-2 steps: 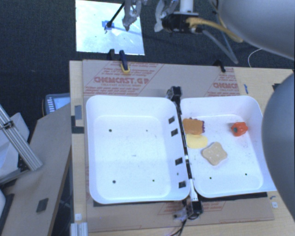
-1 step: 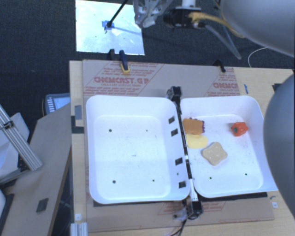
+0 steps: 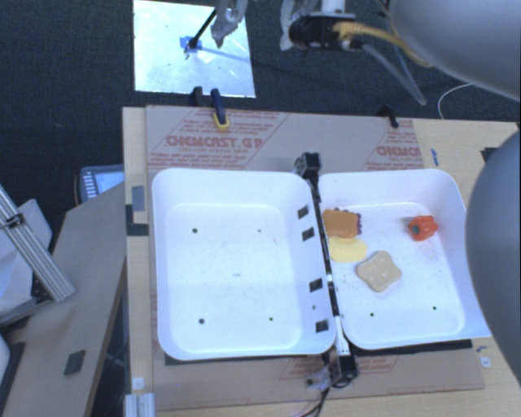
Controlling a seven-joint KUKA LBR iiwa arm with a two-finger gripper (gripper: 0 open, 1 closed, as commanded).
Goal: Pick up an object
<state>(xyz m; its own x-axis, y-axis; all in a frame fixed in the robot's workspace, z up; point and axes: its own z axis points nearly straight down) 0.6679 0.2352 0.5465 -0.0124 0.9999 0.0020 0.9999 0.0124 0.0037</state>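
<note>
The right bin (image 3: 444, 318) holds several small things. An orange-brown block with a purple edge (image 3: 342, 223) lies by the divider. Just below it is a flat yellow piece (image 3: 348, 251), and a tan toast-shaped slice (image 3: 378, 271) lies beside that. A red-orange pepper-like piece (image 3: 422, 228) sits further right. My gripper (image 3: 228, 20) hangs high at the top edge of the camera view, over a shiny plate beyond the bench and far from both bins. Nothing shows in its grasp.
The left bin (image 3: 236, 269) stands beside the right one, joined by a row of black clips (image 3: 313, 236). Both rest on a brown board (image 3: 269, 138). The grey arm (image 3: 496, 277) fills the right side of the view.
</note>
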